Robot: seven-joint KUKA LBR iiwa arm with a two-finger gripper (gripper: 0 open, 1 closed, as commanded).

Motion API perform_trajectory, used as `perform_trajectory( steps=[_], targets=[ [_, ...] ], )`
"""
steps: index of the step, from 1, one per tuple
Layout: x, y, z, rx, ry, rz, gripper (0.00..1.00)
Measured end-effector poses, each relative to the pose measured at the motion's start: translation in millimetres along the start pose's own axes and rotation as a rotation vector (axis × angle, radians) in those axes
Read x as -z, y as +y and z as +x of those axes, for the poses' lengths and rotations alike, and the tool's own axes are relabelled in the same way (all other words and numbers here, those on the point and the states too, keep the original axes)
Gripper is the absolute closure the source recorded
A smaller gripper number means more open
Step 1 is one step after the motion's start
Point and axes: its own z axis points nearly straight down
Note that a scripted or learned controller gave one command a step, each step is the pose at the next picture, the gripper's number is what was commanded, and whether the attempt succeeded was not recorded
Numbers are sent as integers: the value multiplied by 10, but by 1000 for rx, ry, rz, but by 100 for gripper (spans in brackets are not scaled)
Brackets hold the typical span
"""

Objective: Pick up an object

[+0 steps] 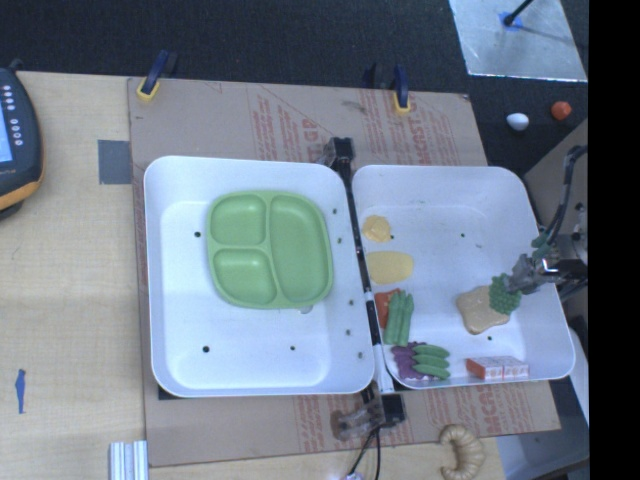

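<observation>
The gripper [522, 280] reaches in from the right edge over the right bin [455, 193]. Its tip sits at a small green broccoli [504, 296], which lies against the upper right corner of a tan bread slice [481, 311]. The broccoli is dark green and knobbly, with a bushy head; the tip touches or overlaps its top, but the fingers are too small and blurred to tell whether they are spread or pinched on it.

The bread is pale brown with a rounded, lumpy outline and lies flat on the bin floor, right of centre. Below it, near the front wall, lies a small orange-and-white box [497, 368]. Along the bin's left wall run 2 yellow pieces: a small round one [377, 229] and, below it, a larger oval one [389, 265]. Under those sits a bundle of green beans [400, 316] with an orange carrot [384, 306] just to its left. At the front left corner lie a purple item [404, 356] and green pea pods [430, 359], touching.

The left bin [170, 268] holds a light green tray [270, 248] with 3 compartments, lying flat toward the upper middle.
</observation>
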Motion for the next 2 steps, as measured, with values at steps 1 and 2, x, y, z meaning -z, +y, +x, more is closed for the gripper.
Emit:
perform_trajectory(
  steps=[1,2],
  targets=[
    [-655,-11,-69,8,7,10,100],
    [-624,2,-72,8,5,4,0]
  ],
)
